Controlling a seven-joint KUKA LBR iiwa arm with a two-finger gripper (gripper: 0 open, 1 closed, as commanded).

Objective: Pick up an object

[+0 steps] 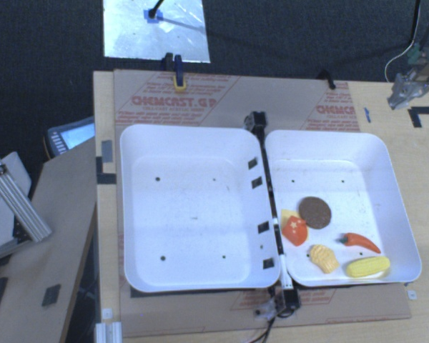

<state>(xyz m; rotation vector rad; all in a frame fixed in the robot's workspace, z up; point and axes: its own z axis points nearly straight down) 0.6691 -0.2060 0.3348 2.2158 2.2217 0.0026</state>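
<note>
In the right bin point(372, 148) we see a brown disc point(315, 212), a red-orange piece point(294, 229), a chili pepper point(360, 242), a corn cob point(367, 266) and a yellow lump point(324, 258), all ungrasped. Our end effector point(409, 90) hangs well apart at the counter's far right; we cannot tell its state. The pick is yet to begin.

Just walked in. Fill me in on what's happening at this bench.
Nothing is being handled yet. The gripper hangs at the far right, outside the bins and above the bench, with nothing visibly in it. All the toy food lies in the near part of the right bin: a brown patty, an orange-red piece touching it, a red chili, a yellow corn cob and a small yellow piece.
</note>
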